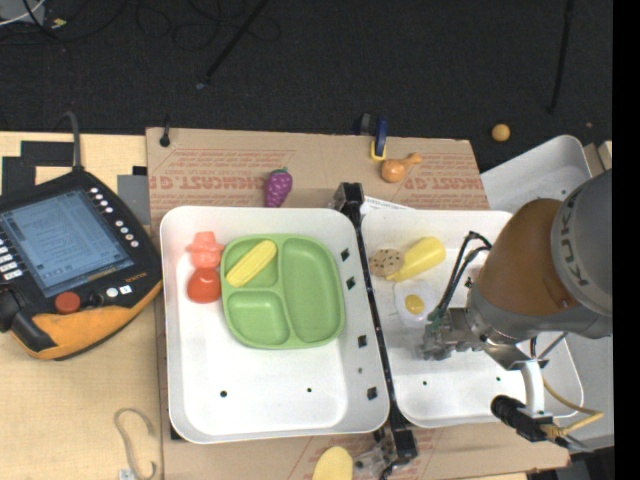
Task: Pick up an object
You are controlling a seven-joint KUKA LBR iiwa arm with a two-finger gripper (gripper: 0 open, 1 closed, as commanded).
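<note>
i see the arm (545,268) reaching in from the right, its grey body and orange band hanging over the right bin (450,408). the gripper (440,340) sits low over that bin's middle, just below a small white piece with a yellow centre, like a toy fried egg (412,302). whether it is open or closed, i cannot tell from here; the tip is a dark tangle of metal and cables, and i see nothing clearly held.

the things i could pick in the right bin lie near its upper left: a yellow block-like toy (422,256), tilted, and touching its left end a round speckled cookie (387,262). the egg lies just below them, nearest the gripper.

the left bin (260,398) holds a green divided plate (285,293). a yellow corn cob (249,262) lies in the plate's upper left compartment, tilted. just beside the plate's left edge stands a red and pink toy figure (204,267).

outside the bins, on the cardboard sheet (220,173) behind them, i see a purple grape bunch (278,186) and an orange pear-shaped toy (397,167). a yellow lemon-like toy (333,462) lies at the front edge, below the bins. the teach pendant (70,253) rests on the bench to the left, well apart from the bins.
</note>
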